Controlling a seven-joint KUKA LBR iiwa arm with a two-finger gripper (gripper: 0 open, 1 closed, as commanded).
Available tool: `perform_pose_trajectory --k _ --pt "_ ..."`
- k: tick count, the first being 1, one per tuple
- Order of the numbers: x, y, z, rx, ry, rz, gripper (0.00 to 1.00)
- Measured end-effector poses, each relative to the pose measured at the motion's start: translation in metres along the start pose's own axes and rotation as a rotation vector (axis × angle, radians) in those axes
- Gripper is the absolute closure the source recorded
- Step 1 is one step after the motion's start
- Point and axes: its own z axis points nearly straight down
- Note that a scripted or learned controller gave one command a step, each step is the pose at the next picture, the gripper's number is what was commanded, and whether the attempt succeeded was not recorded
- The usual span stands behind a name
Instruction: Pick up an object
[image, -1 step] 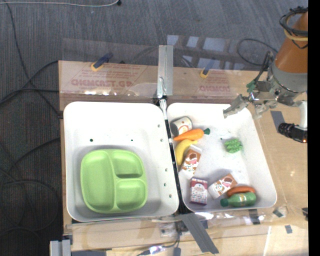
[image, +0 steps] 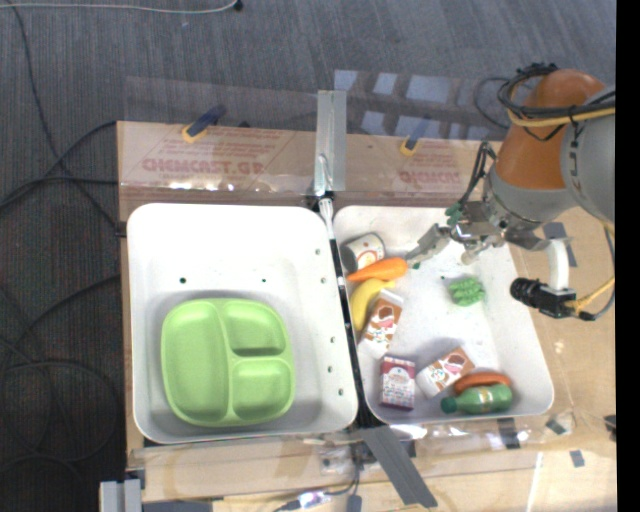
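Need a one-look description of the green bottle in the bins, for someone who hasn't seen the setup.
Look in the right-hand white bin, the one crowded with toy food, and go to its near right corner. The green bottle lies there on its side, against a red sausage-like piece. It is dark green with a yellow label band, unlike the small pale green lump farther back.
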Motion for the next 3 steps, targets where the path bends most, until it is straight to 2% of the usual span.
perform_pose_trajectory --k 1,2,3 --pt "0.011 0.027 0.101 -0.010 -0.004 -0.155 0.00" --pt "0.000 0.044 0.071 -0.003 0.001 -0.175 0.00" --pt "-0.018 0.044 0.101 -0.012 -0.005 -0.569 0.00"
